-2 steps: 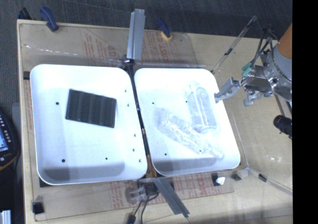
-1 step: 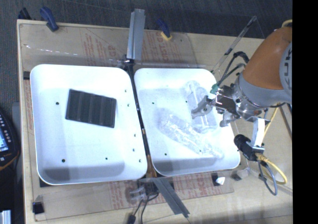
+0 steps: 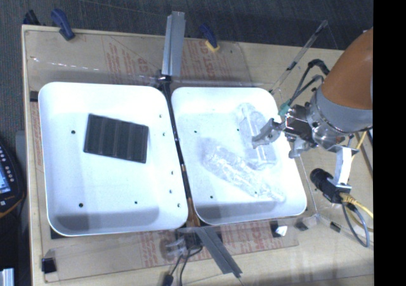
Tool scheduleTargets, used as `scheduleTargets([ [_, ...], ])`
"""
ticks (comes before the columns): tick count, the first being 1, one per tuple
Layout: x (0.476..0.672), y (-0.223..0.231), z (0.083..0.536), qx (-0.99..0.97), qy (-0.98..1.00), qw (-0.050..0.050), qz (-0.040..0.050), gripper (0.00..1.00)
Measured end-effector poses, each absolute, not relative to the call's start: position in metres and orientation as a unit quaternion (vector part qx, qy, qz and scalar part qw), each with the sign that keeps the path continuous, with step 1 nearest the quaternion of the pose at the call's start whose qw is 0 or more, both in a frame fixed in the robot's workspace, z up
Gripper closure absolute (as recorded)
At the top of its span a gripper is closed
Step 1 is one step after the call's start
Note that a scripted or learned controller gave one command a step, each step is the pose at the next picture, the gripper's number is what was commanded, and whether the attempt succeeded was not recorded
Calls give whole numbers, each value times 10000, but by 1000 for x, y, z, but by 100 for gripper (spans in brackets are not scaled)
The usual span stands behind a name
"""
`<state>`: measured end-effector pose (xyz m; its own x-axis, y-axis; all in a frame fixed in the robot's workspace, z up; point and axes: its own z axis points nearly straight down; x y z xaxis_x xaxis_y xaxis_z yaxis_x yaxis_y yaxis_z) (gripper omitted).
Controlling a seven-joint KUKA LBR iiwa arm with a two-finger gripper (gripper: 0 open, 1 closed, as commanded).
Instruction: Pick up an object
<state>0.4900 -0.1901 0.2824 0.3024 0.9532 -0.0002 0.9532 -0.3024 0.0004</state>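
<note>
Beneath the claw [image 3: 265,136], the right bin [image 3: 190,170] holds clear plastic bottles [image 3: 238,167]; the far bin [image 3: 57,151] holds a dark pad [image 3: 117,138]. The arm [image 3: 346,97] leans in; I cannot tell its grip.

Faint red print runs across the surface [image 3: 95,56] around the two bins, above and below them, but the letters are too small and blurred to read. No other lettering is legible.

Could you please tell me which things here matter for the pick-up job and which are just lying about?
For the job:
- gripper
- clear plastic items in the right bin

Lying about:
- dark flat pad in the left bin
- blue clamps
- cables
</note>
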Motion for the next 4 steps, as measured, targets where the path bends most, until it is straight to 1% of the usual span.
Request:
scheduleTargets([
  [1,511,-197,287,7967,6043,-1,-2,0],
  [2,481,-202,343,7974,6035,5,2,0],
  [3,478,-157,443,8416,5401,11,13,0],
  [4,477,-202,344,8150,5794,-8,-12,0],
])
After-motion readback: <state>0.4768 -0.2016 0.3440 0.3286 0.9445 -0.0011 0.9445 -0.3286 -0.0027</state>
